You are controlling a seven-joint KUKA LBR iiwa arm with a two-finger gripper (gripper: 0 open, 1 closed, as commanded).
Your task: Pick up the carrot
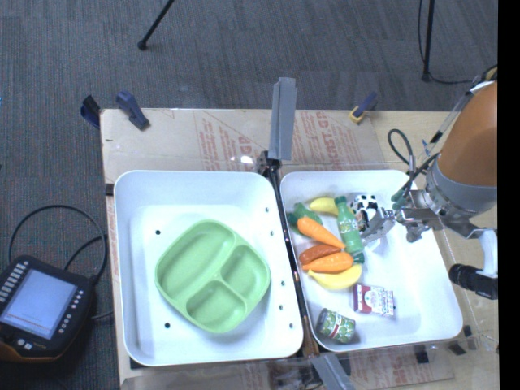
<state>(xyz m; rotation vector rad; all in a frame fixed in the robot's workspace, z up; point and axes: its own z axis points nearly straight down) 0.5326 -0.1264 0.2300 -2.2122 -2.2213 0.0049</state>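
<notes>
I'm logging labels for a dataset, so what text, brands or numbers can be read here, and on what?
Bench board: large red printed letters, seen upside down and partly covered; not readable.
Red and white carton: has print, too small to read.
Green can: label too blurred to read.
Green bottle: label too small to read.
Handheld screen: nothing legible.

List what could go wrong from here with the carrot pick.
1. The carrot lies packed against a green bottle, a second orange piece and a banana, so the gripper may catch a neighbour instead.
2. There are two orange pieces, so it might take the wrong one.
3. The gripper is beside the bottle and a black-and-white toy, and could knock them on the way in.
</notes>
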